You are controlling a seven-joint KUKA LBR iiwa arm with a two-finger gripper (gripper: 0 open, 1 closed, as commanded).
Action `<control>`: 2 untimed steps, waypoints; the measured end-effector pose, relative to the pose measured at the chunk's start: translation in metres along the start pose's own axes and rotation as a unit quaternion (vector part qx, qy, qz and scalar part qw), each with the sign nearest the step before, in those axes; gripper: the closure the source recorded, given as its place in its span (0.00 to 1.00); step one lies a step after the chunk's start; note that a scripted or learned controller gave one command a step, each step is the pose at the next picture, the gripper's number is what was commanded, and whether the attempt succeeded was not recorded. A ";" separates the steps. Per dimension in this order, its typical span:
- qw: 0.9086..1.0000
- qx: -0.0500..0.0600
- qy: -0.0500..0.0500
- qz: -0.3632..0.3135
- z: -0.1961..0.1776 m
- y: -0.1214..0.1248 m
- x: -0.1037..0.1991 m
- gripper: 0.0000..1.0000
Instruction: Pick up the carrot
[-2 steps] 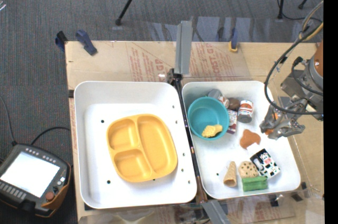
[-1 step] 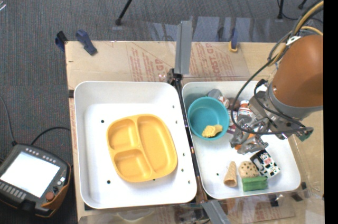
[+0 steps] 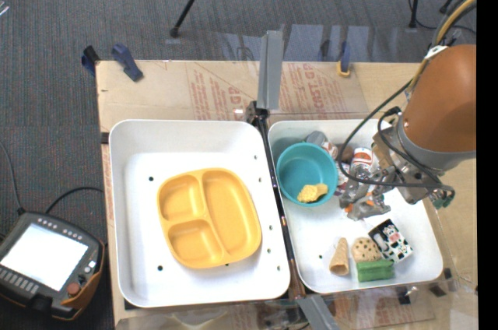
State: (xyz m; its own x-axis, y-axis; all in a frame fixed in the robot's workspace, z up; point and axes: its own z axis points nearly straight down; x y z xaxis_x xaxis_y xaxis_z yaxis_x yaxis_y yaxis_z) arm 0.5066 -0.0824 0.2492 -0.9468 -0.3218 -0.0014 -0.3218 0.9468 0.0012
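Fingers are lost in the dark tangle of metal and cables at the gripper [image 3: 364, 198], so I cannot tell whether they are apart or together, or whether anything sits between them.

The arm [image 3: 443, 107] comes in from the right, its orange band bulking over the right bin's [image 3: 432, 274] far right corner. The wrist tilts down and to the left, setting the gripper low over the middle of that bin.

A sliver of orange that looks like the carrot [image 3: 349, 205] shows at the gripper's near left edge. It is mostly hidden beneath the tool, and contact cannot be judged.

Room is tight on the left, where the teal bowl [image 3: 302, 161] holding a yellow morsel [image 3: 313, 192] stands just beside the gripper. A red-and-white can [image 3: 360, 159] lies just beyond it on the far side. Nearer, a tan cone [image 3: 340, 257], a round biscuit [image 3: 364, 248], a green block [image 3: 375, 270] and a cow-patterned carton [image 3: 391, 240] cluster along the bin's near edge, a strip of bare white floor between them and the gripper.

Across the central divider, the left bin [image 3: 140, 157] holds a yellow divided plate [image 3: 208, 218], well apart from the arm.
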 end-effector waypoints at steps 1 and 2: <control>0.998 0.000 0.000 -0.067 -0.030 0.017 0.015 1.00; 0.999 0.000 -0.001 -0.038 -0.050 -0.022 -0.074 1.00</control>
State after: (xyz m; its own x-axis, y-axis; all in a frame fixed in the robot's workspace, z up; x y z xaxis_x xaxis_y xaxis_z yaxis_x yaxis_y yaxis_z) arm 0.5832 -0.0792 0.2991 -0.9195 -0.3931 -0.0034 -0.3931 0.9195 0.0010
